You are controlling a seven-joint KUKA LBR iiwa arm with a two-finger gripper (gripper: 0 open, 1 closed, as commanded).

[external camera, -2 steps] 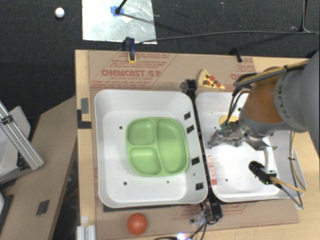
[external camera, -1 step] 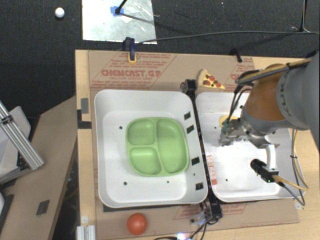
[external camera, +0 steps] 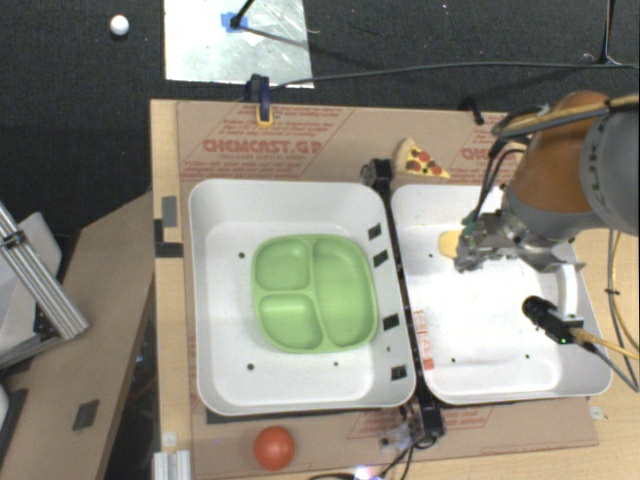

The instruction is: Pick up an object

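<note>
A small yellow object (external camera: pixel 449 241) lies in the right bin (external camera: pixel 470 358), near its back left part. My gripper (external camera: pixel 468 253) is low over the bin, right beside the yellow object and partly covering its right side. The arm above it hides how the tips stand. A green divided plate (external camera: pixel 313 292) rests in the middle of the left bin (external camera: pixel 225 368).
A toy pizza slice (external camera: pixel 422 160) lies on the cardboard behind the right bin. A red-orange ball (external camera: pixel 273 447) sits on the bench in front of the left bin. A blue clamp (external camera: pixel 260 96) grips the cardboard's back edge. The front half of the right bin is bare white floor.
</note>
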